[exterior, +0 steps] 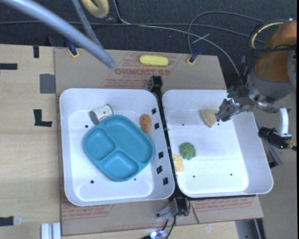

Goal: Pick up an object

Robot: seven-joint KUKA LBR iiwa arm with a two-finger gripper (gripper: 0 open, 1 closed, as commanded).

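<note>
From my seat, starting at the left bin (70, 148): a light-blue plastic tray with three compartments (118, 147) lies on its floor, a small white cup with a grey mouth and an orange mark (100, 113) lies tipped on its side just above it, and a small orange-brown lump (145, 123) sits beside the tray's upper right corner, near the divider. None of that concerns me now.

Across the divider, in the right bin (249, 180), a flat pale-yellow piece (178, 162) lies against the left wall, with a knobbly green ball (187, 150) just beside it. Higher up sits the thing I judge to be the target: a beige, wedge-shaped chunk (208, 117) resting on the bin floor in the upper middle.

The gripper (223, 112) is right at that chunk's right edge, reaching in at a slant from the arm on the right. I cannot tell whether the pincer is apart or together; the tips blur into dark shapes at this angle, and I see nothing clearly between them.

To do this step well, I would want the tips straddling the chunk's narrower span, not pushing its edge, since a sideways nudge could slide it across the smooth floor. I would come down squarely, close gently, then lift straight up.
</note>
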